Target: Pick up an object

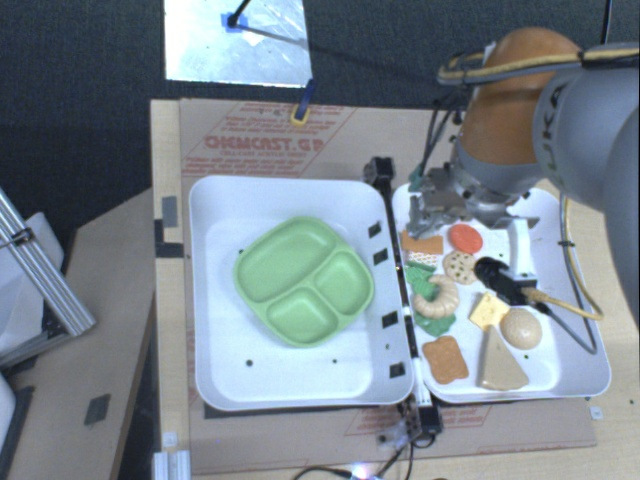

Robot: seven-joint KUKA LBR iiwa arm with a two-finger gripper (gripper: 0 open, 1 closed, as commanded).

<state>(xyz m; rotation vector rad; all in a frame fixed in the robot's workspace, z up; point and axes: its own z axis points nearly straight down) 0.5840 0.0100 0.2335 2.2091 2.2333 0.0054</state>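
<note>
End effector [432, 211] above toy foods [447, 280] crowding right bin [578, 368].

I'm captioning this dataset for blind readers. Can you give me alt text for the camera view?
A grey robot arm with an orange band reaches from the right, its gripper low over the far end of the right white bin, which holds small toy foods. The left white bin holds a pale green three-compartment plastic plate.
</note>
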